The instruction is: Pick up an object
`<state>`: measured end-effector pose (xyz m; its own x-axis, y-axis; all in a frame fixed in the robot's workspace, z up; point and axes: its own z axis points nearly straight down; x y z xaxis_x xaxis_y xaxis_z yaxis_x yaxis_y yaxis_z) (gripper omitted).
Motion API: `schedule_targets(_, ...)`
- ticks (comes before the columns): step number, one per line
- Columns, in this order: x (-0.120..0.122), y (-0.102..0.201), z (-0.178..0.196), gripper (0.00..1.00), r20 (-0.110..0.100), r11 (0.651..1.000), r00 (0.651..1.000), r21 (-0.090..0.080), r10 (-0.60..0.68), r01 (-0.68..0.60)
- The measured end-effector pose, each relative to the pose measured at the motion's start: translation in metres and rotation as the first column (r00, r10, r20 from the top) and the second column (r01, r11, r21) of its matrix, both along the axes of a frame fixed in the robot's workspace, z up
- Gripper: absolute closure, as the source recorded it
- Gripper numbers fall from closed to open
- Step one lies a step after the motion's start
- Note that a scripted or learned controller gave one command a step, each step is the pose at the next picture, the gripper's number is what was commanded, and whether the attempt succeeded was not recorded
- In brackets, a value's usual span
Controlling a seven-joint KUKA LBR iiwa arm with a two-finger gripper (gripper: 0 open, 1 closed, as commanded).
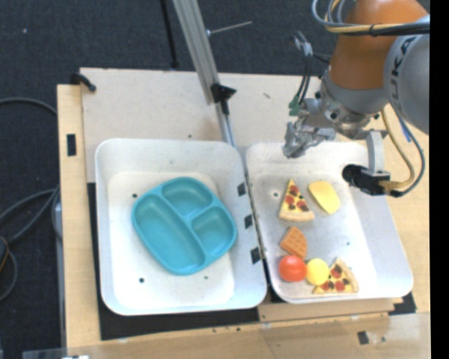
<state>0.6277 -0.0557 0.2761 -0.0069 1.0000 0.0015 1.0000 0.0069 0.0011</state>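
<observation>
In the right bin [374,223], pizza slice [295,202] points up-view, lengthwise.

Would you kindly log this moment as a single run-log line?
gripper: above right bin's far edge, holding nothing | right bin: two pizza slices, cheese, waffle, tomato, lemon | left bin: blue plate

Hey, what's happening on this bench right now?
A grey robot arm with an orange band reaches in from the right, and its gripper hangs over the far edge of the right bin. That bin has two pizza slices, a yellow cheese wedge, a waffle piece, a red tomato and a yellow piece. Nothing is between the gripper's fingertips. The left bin holds a blue divided plate.
</observation>
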Motion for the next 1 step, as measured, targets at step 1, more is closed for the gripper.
schedule_targets(1, -0.0157, 0.0524, -0.0171, 1.00, -0.002, 1.000, 1.000, 0.000, 0.000, 0.000)
